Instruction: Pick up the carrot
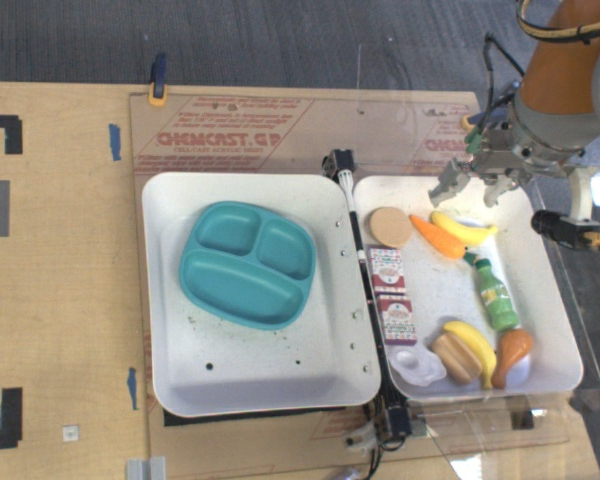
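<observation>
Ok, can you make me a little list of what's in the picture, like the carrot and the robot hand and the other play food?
carrot: orange, in the right bin, lying against the banana
gripper: above the right bin's far edge, fingers spread, holding nothing
beside the carrot: round tan cookie
other food: green bottle, hot dog, drumstick
left bin: holds a teal divided plate

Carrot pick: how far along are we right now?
Done: the gripper is over the far end of the right bin, fingers spread open just above the banana. In hand: nothing; the carrot lies on the bin floor beside the banana, short of the fingers. Left: line up on the carrot, descend, close and lift.
</observation>
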Controlling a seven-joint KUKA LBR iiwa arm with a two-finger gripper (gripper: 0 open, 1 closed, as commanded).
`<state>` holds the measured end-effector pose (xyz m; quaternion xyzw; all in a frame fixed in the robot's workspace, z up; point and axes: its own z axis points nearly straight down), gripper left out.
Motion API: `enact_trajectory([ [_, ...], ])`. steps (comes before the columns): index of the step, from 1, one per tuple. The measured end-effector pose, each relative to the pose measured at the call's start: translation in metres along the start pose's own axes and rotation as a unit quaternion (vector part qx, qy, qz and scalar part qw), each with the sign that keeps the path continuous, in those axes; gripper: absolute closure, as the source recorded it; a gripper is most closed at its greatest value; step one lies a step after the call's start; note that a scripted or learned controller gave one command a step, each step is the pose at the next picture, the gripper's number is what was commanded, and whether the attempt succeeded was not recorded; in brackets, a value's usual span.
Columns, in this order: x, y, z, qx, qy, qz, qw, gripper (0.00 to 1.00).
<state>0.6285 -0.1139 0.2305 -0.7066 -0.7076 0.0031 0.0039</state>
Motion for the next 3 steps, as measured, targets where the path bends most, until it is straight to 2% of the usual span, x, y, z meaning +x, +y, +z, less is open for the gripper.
enact_trajectory([
  [1,-0.020,0.005,0.129,-0.006,-0.001,0.058,0.9983,0.00],
  [2,-0.019,0.001,0.127,0.005,0.000,0.056,0.9984,1.00],
  [3,0.066,0.030,0.055,0.023,-0.004,0.141,0.9897,1.00],
])
